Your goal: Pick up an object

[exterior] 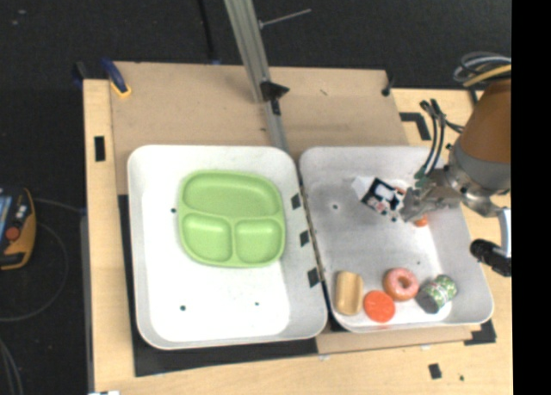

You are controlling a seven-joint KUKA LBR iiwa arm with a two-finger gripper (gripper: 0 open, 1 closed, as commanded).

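My gripper (pixel 381 197) hangs low over the upper middle of the right bin (pixel 344 238), reaching in from the right under the orange-banded wrist. Along the bin's front edge lie a tan cylinder (pixel 347 293), an orange ball (pixel 379 306), a pink donut (pixel 400 283) and a green and silver object (pixel 436 293). A small red-orange item (pixel 420 222) peeks out just below the wrist, partly hidden by the arm. The gripper is well above and apart from the front row of objects.
The left bin (pixel 155 299) bears a green divided plate (pixel 231 217). A grey metal post (pixel 250 40) slants up from between the bins at the back. Cables hang by the arm at the right.
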